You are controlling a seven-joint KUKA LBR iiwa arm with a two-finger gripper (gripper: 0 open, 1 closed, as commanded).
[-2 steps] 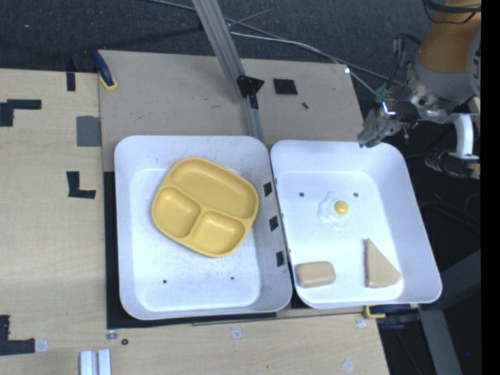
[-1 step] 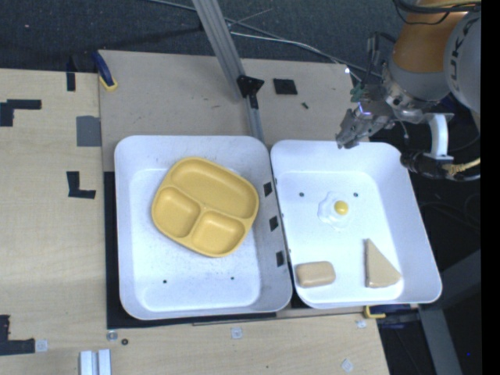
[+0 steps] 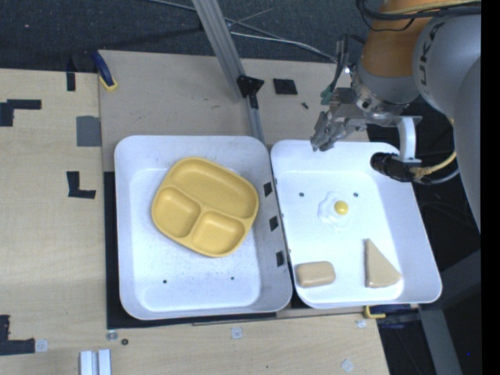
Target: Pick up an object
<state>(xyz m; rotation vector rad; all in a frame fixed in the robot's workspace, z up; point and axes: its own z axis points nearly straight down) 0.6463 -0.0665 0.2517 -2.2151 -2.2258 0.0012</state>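
Your gripper [image 3: 323,141] hangs over the far rim of the right bin [image 3: 406,209], with nothing between its fingers. From this slant the fingertips read as close together, but the view is too coarse there, so I cannot tell whether they are spread or pressed shut.

The egg [image 3: 337,208] lies nearest, just inward of the gripper near the bin's middle. It looks flat and thin, so I judge it a poor first pick. The bun [image 3: 315,273] at the near edge looks thicker and offers better sides to pinch. If you go for it, bring the arm across and toward the near wall, centre over it, spread the fingers wider than its short side, and descend straight. Watch the bin wall just beside it. The wedge [image 3: 380,265] lies near the right wall, apart from the bun.

Count: two bins, one tray [image 3: 205,206] in the left bin [image 3: 133,233], one egg, one bun, one wedge.
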